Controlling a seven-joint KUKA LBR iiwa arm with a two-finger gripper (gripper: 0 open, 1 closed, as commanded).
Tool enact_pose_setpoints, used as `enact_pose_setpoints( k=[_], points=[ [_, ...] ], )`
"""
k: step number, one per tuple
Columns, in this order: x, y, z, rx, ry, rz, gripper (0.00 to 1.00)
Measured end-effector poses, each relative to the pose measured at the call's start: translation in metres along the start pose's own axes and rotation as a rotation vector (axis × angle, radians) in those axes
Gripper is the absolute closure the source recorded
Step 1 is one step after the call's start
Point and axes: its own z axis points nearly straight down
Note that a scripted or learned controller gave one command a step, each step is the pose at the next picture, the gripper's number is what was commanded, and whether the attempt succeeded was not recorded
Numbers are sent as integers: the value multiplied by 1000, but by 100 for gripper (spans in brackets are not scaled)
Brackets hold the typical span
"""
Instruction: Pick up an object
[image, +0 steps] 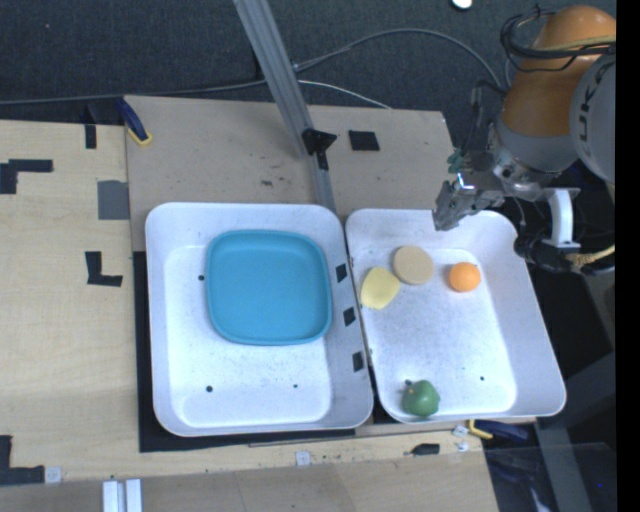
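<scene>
The claw (452, 212) hangs over the far edge of the right bin (520, 340), just above its rim, with nothing visible between its tips; whether those tips are spread or closed cannot be told from this angle. Behind it the grey arm (590, 110) with its orange band (555, 60) comes in from the right.

Just below the claw, inside the right bin, a tan round disc (412, 265) lies touching a pale yellow piece (379, 288) on its left. An orange ball (463, 277) sits near the disc on its right, apart from it. A green rounded object (421, 398) rests alone at the near edge of the same bin, well apart from the others.

The left bin (175, 330) holds a blue square plate (268, 286), lying flat.

Both bins sit on a pale wooden tabletop (60, 320) marked with dark tape patches. A slanted grey metal bar (290, 90) crosses the far side, and thin cables (400, 45) run over the dark floor (120, 40) beyond.
</scene>
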Motion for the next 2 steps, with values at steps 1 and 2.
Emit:
enact_pose_setpoints(
  k=[1, 2],
  points=[
    [44, -18, 15, 0, 0, 0, 100],
    [88, -32, 12, -1, 0, 0, 100]
  ],
)
